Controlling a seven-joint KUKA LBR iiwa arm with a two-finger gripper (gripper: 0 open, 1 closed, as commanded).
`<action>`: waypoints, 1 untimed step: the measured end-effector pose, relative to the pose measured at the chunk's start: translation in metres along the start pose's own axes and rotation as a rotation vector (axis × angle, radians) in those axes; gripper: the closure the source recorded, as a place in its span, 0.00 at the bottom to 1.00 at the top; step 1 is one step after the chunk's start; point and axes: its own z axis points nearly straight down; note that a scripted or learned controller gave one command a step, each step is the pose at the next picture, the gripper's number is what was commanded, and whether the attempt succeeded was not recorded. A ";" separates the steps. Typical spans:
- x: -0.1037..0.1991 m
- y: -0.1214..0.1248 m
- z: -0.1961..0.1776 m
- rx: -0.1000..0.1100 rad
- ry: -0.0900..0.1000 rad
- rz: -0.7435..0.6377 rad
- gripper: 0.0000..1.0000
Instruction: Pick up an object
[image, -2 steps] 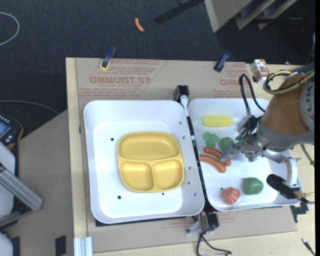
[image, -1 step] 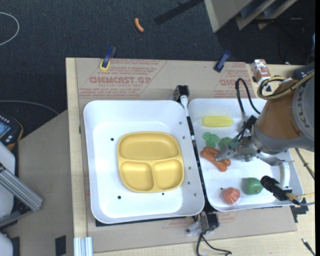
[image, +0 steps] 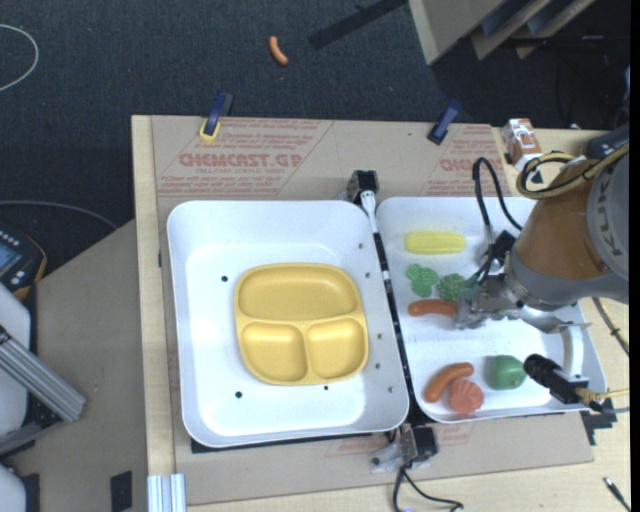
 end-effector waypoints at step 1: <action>0.003 0.006 -0.063 -0.004 0.000 -0.003 1.00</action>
